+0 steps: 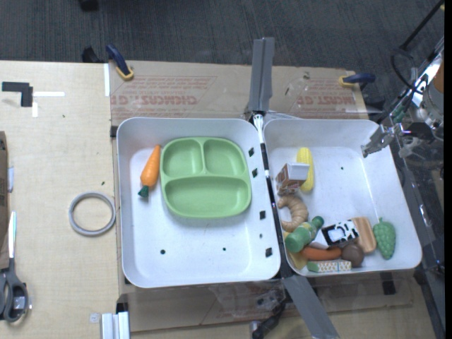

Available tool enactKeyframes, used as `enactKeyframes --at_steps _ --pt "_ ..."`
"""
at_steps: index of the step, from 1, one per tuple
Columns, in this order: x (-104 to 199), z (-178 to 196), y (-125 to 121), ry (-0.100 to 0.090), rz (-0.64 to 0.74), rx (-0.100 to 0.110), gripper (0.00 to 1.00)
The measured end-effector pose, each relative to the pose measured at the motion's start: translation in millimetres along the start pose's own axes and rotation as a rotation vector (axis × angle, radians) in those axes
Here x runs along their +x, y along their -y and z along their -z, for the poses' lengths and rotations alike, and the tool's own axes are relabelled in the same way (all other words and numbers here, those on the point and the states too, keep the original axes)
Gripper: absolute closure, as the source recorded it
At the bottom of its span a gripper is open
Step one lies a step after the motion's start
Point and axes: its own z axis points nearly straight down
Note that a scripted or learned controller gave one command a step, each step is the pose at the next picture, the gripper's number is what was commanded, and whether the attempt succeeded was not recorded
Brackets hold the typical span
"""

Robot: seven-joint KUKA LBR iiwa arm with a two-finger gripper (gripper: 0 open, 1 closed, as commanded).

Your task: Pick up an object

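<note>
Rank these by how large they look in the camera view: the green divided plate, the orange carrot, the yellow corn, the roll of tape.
1. green divided plate
2. roll of tape
3. orange carrot and yellow corn: they look alike, so no ranking.

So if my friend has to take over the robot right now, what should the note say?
Gripper: at the right bin's upper right edge, above its bare floor, nothing between its fingers.
Things: right bin holds the yellow toy corn cob, small brown carton, green bumpy toy and a pile of toy food at its near edge. Left bin holds the green divided plastic plate and orange toy carrot.
Done: nothing picked up yet.
Left: choose one object, grasp, lift.
</note>
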Motion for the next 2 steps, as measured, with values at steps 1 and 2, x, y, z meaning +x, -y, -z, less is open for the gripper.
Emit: enactKeyframes --at_steps 1,2 --pt "21.9 -3.3 -37.5 0.001 -0.068 -0.001 0.0" --pt "93.3 -72.2 -37.9 0.0 -0.078 0.0 0.0"
